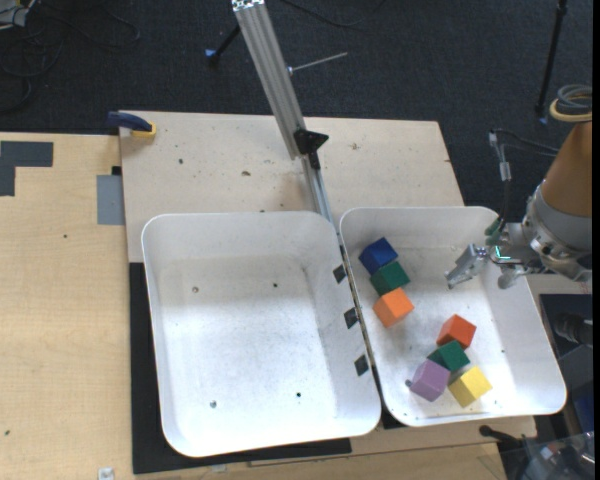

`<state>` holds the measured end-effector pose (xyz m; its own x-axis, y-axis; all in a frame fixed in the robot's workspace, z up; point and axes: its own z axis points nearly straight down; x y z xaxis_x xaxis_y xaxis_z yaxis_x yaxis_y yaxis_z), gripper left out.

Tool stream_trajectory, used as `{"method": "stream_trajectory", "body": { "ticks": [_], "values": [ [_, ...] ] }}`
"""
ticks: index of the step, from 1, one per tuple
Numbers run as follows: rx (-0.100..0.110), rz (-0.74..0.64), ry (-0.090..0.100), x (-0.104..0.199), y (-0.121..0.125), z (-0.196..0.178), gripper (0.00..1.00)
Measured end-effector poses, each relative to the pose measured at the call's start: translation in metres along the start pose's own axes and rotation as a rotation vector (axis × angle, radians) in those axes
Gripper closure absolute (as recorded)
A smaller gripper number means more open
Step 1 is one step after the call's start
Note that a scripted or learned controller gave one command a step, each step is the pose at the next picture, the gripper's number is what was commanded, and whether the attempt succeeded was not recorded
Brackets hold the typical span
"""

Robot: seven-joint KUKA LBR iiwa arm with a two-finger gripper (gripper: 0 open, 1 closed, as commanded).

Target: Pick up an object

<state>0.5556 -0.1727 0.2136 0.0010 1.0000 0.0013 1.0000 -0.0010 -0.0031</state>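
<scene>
Several small cubes lie in the right bin (435,211). A blue cube (378,253), a dark green cube (389,277) and an orange cube (393,306) form a line near its left wall. Toward the front sit a red cube (458,330), a green cube (448,356), a purple cube (429,379) and a yellow cube (469,386). My gripper (486,270) hovers over the right side of this bin, above and to the right of the red cube. Its fingers (466,267) are spread open with nothing between them.
The left bin (180,230) sits beside the right one, joined by black clips (351,317). A slanted aluminium post (278,83) rises behind the bins. A blue and yellow clamp (131,123) rests at the bench's back left corner.
</scene>
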Motion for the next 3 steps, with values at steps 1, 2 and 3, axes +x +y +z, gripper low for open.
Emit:
{"method": "stream_trajectory", "body": {
  "ticks": [1, 2, 3],
  "values": [
    [0.006, 0.003, 0.002, 0.010, -0.002, 0.055, 0.00],
    [-0.001, 0.004, -0.001, 0.009, 0.006, 0.094, 0.00],
    [-0.001, 0.003, -0.001, 0.010, 0.007, 0.123, 0.00]
  ]
}}
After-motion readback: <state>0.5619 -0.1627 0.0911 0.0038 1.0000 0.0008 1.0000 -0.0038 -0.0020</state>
